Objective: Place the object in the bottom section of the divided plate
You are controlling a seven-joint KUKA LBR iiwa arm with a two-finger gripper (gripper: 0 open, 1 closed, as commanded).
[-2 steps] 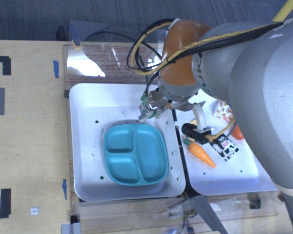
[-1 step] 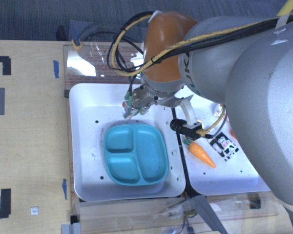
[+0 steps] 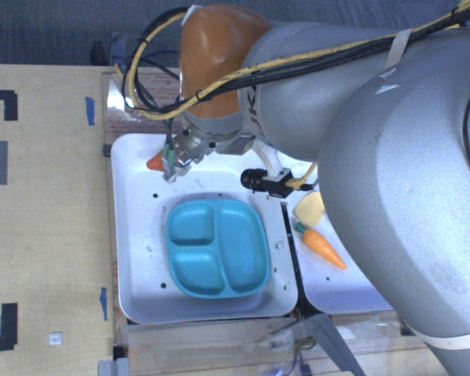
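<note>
Item: blue divided plate (image 3: 218, 247), centred in the left bin (image 3: 133, 233). Small orange object (image 3: 154, 163) lies at the bin's upper left, just beside the gripper (image 3: 172, 165); whether the jaws are spread or pinching it cannot be told. Carrot (image 3: 323, 244) and a pale piece (image 3: 311, 207) sit in the right bin. Risk: a poor grip so near the wall could miss or drop the object. No legible writing.
</note>
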